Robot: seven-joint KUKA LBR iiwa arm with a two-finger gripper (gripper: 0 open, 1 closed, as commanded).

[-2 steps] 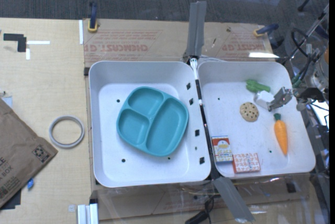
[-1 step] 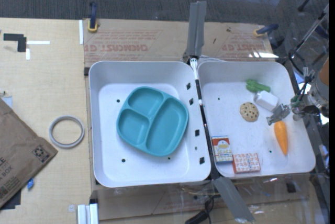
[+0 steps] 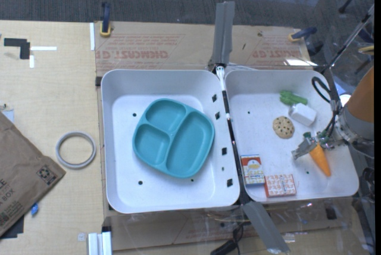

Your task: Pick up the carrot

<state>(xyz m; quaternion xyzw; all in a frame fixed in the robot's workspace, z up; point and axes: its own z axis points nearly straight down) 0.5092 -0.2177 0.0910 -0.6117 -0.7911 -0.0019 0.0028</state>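
Pincer (image 3: 309,145) is down in the right bin (image 3: 339,185), right at the carrot (image 3: 320,159)'s upper end; can't tell how its jaws stand. Cookie (image 3: 283,127) is up-left of the carrot, small boxes (image 3: 280,185) lower-left. Looks like the grab step; next it needs a firm squeeze, then a lift.
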